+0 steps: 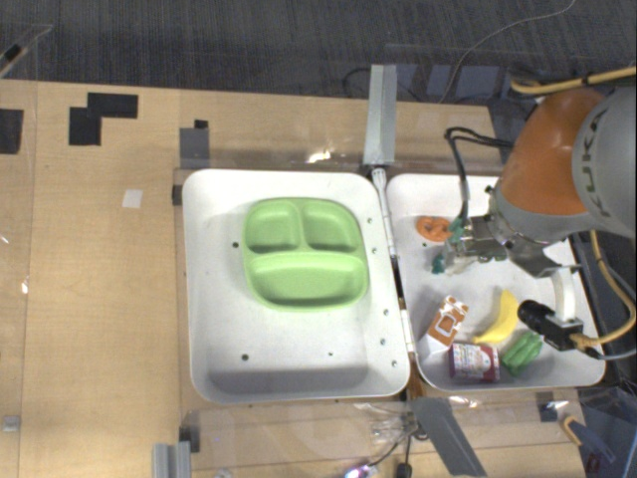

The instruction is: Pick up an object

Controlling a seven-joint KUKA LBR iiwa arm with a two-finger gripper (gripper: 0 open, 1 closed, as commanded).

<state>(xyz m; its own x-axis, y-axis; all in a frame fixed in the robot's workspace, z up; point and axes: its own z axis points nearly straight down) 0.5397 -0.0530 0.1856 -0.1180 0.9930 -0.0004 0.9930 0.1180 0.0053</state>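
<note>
**Ana:** Dark carpet behind, a pale wooden bench (90,297) with black tape marks, and the two white bins pushed together in the middle. The left bin (214,267) has just a green divided plate (304,250) lying flat in it.

**Ben:** All the pickable stuff is in the right bin (413,202). Near the front wall there's a yellow banana (501,319), a green toy vegetable (521,351) touching its lower end, a small can with a purple label (474,361) on its side just beside both, and an orange-and-white carton (449,319) to the banana's left. Further back, an orange round piece (433,229) sits alone.

**Ana:** And the gripper (450,255)?

**Ben:** It's low over the middle of the right bin, between the orange piece and the carton. Something teal shows at its tip, but I can't tell if that's an object or part of the tool, and I can't tell whether the jaws are apart or together. I wouldn't say it holds anything.

**Ana:** What would you go for?

**Ben:** The orange piece or the carton, I think. Each stands apart from its neighbours, so the jaws could straddle it cleanly. The front cluster looks riskier: the can may roll, and things crowded against the wall leave little room. Come straight down, centred, then lift slowly.
</note>
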